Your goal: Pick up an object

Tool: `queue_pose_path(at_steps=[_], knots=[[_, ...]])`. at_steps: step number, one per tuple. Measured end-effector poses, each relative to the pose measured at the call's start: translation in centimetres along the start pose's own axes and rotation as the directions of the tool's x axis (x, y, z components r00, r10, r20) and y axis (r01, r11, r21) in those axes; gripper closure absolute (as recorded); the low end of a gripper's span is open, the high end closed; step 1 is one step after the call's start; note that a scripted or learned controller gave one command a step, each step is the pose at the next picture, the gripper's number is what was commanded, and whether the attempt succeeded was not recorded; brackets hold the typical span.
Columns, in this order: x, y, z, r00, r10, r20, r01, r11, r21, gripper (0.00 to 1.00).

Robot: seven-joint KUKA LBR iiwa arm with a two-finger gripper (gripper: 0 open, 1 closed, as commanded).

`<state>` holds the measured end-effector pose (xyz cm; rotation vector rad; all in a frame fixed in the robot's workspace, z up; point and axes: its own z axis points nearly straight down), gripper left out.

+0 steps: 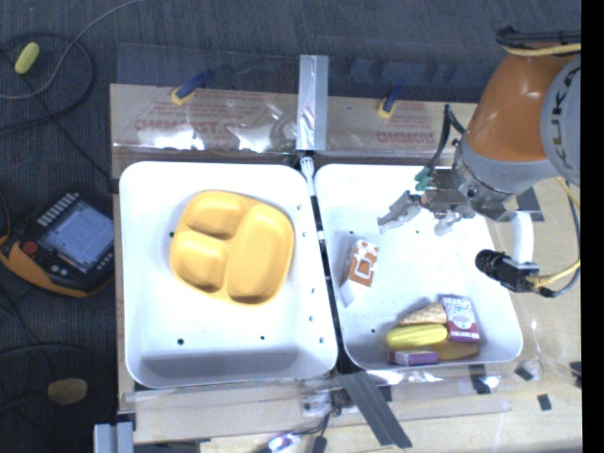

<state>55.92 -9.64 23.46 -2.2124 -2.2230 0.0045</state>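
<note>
- The arm (528,102) is reaching in from the right, and its orange band is showing above the right bin's (326,253) far right corner.
- The gripper (408,210) is hanging over the upper part of the right bin, pointing left; its fingers are standing apart with nothing between them.
- A small orange-and-white carton (361,262) is lying below and left of the gripper, near the bin's left wall, well apart from the fingertips.
- A cluster of objects is sitting in the near right corner of that bin: a yellow banana (416,336), a small red-and-white packet (460,317) just beside it on the right, and a pink bar (413,358) touching the banana's lower edge.
- A tan item is peeking out behind the banana; what it is cannot be told.
- The left bin (142,281) is holding a large yellow divided tray (231,245), lying upside down a little above the bin's middle.
- A black cylinder (500,267) with a cable is hanging off the arm over the right bin's right rim.
- A handheld pendant (66,243) with a screen is lying on the floor to the left of the bench.
</note>
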Motion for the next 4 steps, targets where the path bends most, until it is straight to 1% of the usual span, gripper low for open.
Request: queue_pose_path(at_steps=[1,2,3,4], knots=[[-0.5,0.1,12.6,1.0,0.0,-0.001,0.0,1.0,-0.002,0.0],[-1.2,-2.9,14.3,1.0,-0.027,0.001,0.027,0.999,-0.028,0.0],[-1.4,-2.9,13.6,1.0,-0.026,0.001,0.026,0.999,-0.023,1.0],[1.4,5.1,5.3,1.0,-0.005,0.004,0.005,1.0,-0.001,1.0]])
